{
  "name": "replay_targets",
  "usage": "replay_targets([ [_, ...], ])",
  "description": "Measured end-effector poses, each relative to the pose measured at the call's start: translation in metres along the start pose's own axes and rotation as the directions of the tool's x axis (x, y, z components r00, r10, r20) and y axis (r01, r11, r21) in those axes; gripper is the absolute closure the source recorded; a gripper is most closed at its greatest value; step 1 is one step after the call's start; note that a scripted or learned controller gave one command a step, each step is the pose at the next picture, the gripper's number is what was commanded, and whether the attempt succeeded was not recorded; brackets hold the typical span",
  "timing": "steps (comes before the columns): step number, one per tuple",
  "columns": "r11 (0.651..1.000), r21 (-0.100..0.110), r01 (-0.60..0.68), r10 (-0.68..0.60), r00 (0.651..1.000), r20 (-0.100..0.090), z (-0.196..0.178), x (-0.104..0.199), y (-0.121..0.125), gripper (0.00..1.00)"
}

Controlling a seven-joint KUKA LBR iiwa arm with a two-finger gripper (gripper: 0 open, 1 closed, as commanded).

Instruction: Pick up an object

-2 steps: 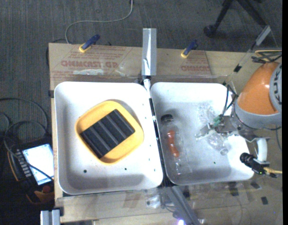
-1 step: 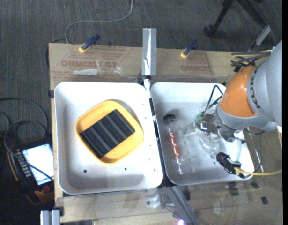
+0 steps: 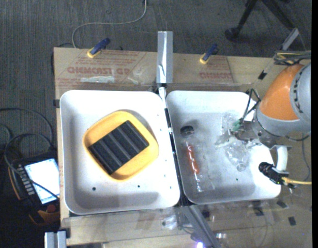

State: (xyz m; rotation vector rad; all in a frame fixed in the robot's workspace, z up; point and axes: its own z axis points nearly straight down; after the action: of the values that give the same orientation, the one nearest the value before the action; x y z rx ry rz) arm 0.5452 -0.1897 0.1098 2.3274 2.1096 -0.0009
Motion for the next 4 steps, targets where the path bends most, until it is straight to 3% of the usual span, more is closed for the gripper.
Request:
replay_targets([
  [1, 1.000, 0.000, 0.000, 0.000, 1.000, 0.000, 0.000, 0.000, 0.000, 0.00],
  [2, 0.955, -0.013, 0.297, -0.297, 0.955, 0.008, 0.017, -0.010, 0.002, 0.00],
  [3, 0.954, -0.031, 0.300, -0.299, 0.954, 0.016, 0.000, -0.009, 0.008, 1.00],
  [4, 0.963, -0.001, 0.268, -0.268, 0.963, 0.001, -0.068, 0.033, 0.043, 1.00],
])
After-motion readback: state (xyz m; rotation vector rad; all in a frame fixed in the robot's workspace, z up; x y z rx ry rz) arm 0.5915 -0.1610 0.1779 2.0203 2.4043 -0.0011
